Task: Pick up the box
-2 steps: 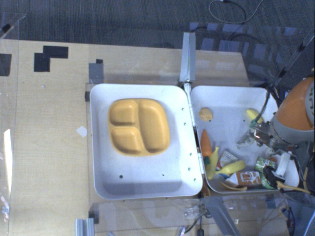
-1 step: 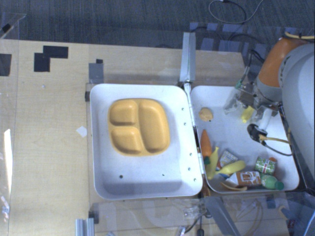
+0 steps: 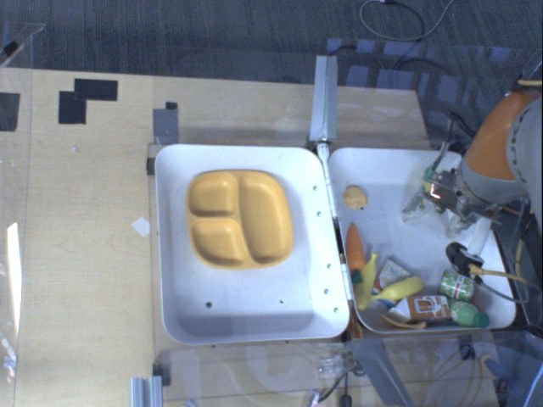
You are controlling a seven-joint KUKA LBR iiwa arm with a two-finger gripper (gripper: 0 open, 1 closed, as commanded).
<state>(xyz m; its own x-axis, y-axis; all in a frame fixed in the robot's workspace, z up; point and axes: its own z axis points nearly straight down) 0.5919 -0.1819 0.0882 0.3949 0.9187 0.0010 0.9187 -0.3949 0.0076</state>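
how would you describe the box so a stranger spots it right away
Look in the right bin, at the clutter along its near edge. The box lies flat there, brown with a white label, beside a green bottle; it is the one flat-sided, rectangular item.

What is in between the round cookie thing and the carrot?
Nothing. In the camera view, just bare white bin floor lies between the round tan piece and the carrot below it.
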